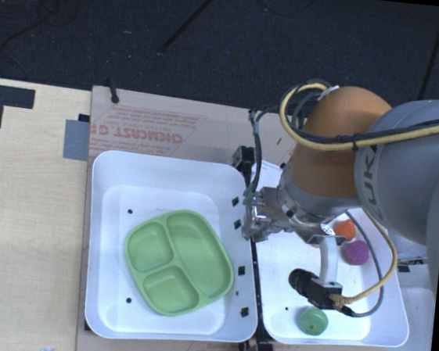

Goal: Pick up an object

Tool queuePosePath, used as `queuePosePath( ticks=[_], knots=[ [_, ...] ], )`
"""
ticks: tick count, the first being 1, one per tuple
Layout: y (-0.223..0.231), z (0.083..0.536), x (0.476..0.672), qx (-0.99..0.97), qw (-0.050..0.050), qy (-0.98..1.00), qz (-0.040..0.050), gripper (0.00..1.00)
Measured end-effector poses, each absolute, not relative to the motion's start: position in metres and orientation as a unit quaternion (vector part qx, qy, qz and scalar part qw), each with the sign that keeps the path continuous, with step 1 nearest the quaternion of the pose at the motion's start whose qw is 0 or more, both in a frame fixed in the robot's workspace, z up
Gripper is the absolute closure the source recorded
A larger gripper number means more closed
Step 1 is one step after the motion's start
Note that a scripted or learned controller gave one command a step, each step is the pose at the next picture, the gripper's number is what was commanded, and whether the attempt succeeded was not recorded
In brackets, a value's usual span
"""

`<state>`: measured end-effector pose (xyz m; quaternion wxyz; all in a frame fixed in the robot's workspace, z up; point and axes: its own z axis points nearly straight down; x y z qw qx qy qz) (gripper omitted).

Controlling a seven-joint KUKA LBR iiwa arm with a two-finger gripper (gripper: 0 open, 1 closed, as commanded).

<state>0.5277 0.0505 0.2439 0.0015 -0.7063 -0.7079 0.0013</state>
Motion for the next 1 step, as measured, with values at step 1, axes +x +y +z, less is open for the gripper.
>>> queuePosePath(
  ticks=[1],
  knots=[
    [0.0958, 0.2328, 0.5209, -0.706, 0.003, -0.708, 0.0021, 1.0]
  ],
)
